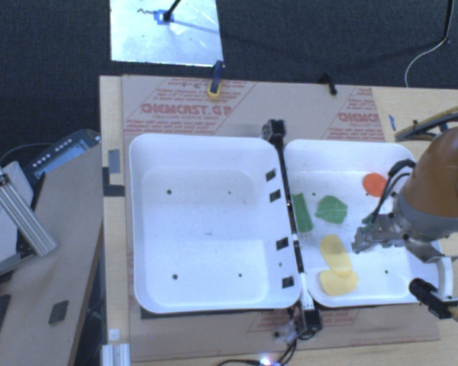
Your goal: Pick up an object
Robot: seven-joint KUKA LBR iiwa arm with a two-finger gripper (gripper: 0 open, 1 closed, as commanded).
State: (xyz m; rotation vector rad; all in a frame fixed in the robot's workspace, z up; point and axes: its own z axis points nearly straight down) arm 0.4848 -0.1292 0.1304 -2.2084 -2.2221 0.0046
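Nearest the camera, two pale yellow, soft-looking flat pieces point(337, 269) are seen lying touching one another at the front of the right bin point(320, 158), with a matte green leaf-shaped piece point(332, 209) and a slim green strip point(301, 213) behind them and a small orange disc point(375, 183) at the back. The gripper point(369, 237) is poised low just beside the yellow pieces, nothing is gripped, and its opening cannot be told. The approach is judged under way; a short descent onto one piece is called for next.
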